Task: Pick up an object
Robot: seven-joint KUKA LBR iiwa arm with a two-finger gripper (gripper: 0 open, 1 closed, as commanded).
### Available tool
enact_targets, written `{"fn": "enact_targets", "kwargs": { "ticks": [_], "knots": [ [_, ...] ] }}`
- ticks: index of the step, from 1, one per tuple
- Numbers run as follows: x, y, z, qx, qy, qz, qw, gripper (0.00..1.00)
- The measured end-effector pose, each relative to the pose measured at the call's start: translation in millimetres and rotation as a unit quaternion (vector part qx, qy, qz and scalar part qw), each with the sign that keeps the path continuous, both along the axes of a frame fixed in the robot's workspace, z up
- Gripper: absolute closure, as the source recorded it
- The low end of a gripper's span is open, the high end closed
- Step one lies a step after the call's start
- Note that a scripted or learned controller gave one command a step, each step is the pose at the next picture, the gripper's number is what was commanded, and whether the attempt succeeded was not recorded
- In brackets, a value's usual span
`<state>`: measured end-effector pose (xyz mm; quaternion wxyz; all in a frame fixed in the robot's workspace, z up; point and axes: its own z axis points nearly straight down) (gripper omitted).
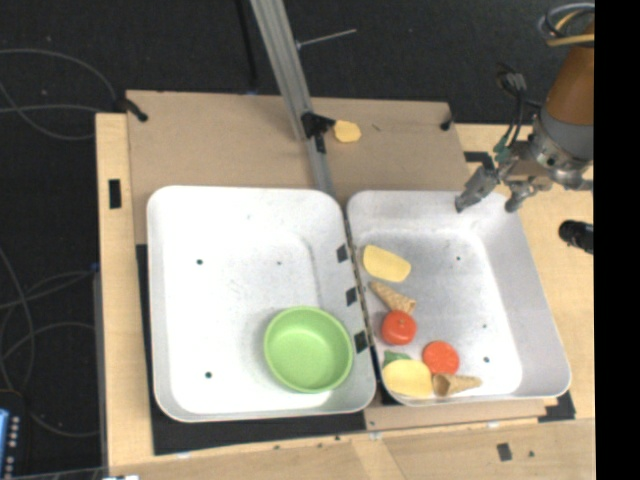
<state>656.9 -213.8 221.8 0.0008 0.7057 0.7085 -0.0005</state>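
1. Position: the gripper (492, 195) hangs over the upper right corner of the right bin (505, 298), on the grey arm (570, 118) reaching in from the right edge of the view.
2. Gripper condition: its two fingers stand apart, with nothing between them. No object is held.
3. Candidate objects, all in the right bin: a pale yellow piece (386, 263) near the inner wall; a small cone (393, 296) just below it; a red tomato-like ball (399, 327); a red-orange disc (440, 356); a larger yellow piece (408, 378) at the near corner, with a second cone (455, 382) touching or just beside it.
4. Other items: a green bowl (308, 348) sits in the left bin (200, 268); a small yellow object (347, 131) lies on the bench beyond both bins.
5. Assessment: the pick is not begun. All objects lie well apart from the gripper, down and to the left.
6. Recommendation: the pale yellow piece appears the best target, being nearest and with clear floor on its right side. Centre above it, keep the fingers spread, straddle its narrow axis, then descend.
7. Risk: the near-corner cluster is crowded against the wall; a finger would likely strike a neighbour.
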Motion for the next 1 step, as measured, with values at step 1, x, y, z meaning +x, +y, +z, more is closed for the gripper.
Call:
{"fn": "enact_targets", "kwargs": {
  "ticks": [1],
  "knots": [
    [-0.3,-0.8,0.1,-0.0011,0.000,0.000,1.0000,0.00]
  ]
}}
